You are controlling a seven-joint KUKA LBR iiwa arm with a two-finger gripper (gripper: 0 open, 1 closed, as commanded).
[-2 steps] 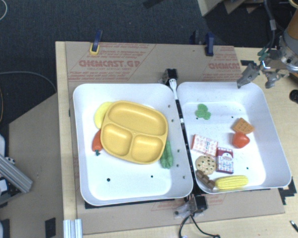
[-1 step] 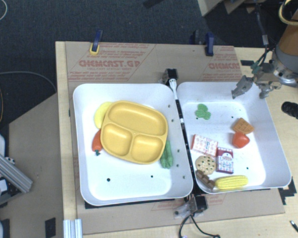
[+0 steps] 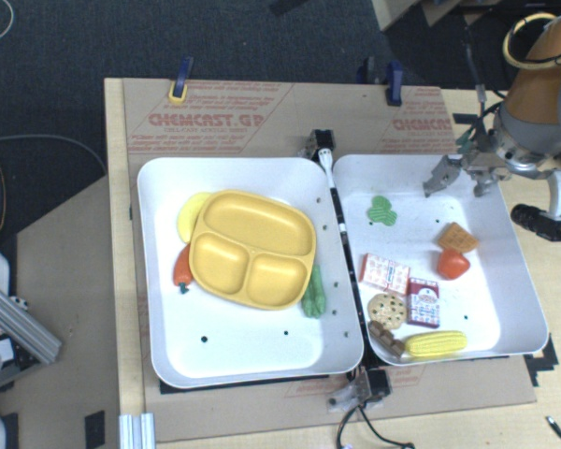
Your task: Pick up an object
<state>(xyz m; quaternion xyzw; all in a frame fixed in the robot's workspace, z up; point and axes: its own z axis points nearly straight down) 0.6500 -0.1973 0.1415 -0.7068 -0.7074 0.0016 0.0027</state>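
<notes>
Brown cardboard printed with red lettering covers the bench under two shallow white plastic bins with rounded corners. The left bin fills the middle of the frame; the right bin sits touching it along a dark seam.

Largest in the left bin is a glossy yellow divided plate, smooth and rounded, with three compartments. A paler yellow piece peeks from under its upper-left edge, a red-orange pepper-like toy lies against its left edge, and a green leafy toy lies against its right edge.

At the upper right of the frame the grey arm with its orange band comes in, and the metal gripper hangs over the far edge of the right bin. Its two fingers are spread apart with nothing between them.

In the right bin the objects lie loose, all below the gripper and apart from it. Along the near rim lies a bumpy yellow corn cob. Beside it sits a round speckled cookie. Above these are two small printed boxes, one pale with red marks, one dark red. A smooth red tomato-like toy touches a tan square cracker. Smallest, a green clover-shaped piece lies alone toward the upper left of this bin.
</notes>
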